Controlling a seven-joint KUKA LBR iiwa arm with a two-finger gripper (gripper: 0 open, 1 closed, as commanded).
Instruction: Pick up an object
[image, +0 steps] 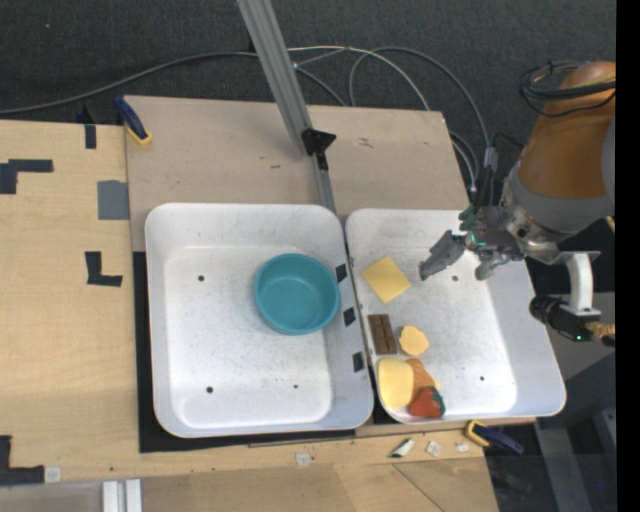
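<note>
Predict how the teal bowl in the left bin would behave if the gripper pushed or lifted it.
The bowl sits upright on a flat base, so it would probably slide, not roll. It looks like thin plastic, likely light. Its smooth rim may slip from the gripper.

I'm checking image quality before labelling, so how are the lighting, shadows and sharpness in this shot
In the camera view, light is even and soft, with no hard glare on the white bins; the blue bowl casts only a faint shadow. The yellow square is fairly crisp, while the gripper looks slightly smeared, and the small pile at the right bin's lower left corner is too soft to identify.
</note>
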